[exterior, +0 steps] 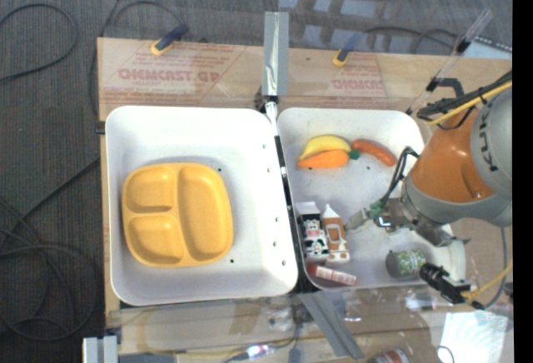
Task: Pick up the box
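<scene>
Lying at the right bin's front edge: small carton box, probably light, stiff, best pinched across narrow sides. Claw close by; grip state impossible to tell.

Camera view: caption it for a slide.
Arm's hand hovers in right bin beside the box; yellow tray in left bin.

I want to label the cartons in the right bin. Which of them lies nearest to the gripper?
The orange-and-white carton: it lies just left of the gripper, while the black-and-white carton lies beyond it, against the bin's left wall.
</scene>
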Robot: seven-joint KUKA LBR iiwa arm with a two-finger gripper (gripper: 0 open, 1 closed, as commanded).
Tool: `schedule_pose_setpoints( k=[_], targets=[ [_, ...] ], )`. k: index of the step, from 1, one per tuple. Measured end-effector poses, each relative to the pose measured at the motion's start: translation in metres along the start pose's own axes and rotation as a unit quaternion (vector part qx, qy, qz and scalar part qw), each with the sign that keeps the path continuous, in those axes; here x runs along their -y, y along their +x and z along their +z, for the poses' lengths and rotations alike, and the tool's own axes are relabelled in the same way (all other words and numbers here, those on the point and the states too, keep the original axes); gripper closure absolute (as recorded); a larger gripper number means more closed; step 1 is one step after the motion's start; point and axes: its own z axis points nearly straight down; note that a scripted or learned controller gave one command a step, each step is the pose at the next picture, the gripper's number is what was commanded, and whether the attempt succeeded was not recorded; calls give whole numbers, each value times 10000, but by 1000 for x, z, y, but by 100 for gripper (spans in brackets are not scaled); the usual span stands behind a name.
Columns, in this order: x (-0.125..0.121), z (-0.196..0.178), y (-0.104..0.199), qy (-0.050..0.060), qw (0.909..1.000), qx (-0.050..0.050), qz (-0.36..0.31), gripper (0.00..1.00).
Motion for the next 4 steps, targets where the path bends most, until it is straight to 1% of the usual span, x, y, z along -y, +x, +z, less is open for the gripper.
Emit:
schedule_pose_setpoints(
  k=[1, 2, 3, 4],
  targets=[
    [-56, 3, 33, 58, 9757, -33, 2189, 0],
    [-49, -95, -46, 141, 9613, -28, 2750, 0],
    [-57, 5, -37, 92, 9440, -44, 3297, 0],
    [-98, -55, -70, 149, 7717, 31, 6358, 0]
  ],
)
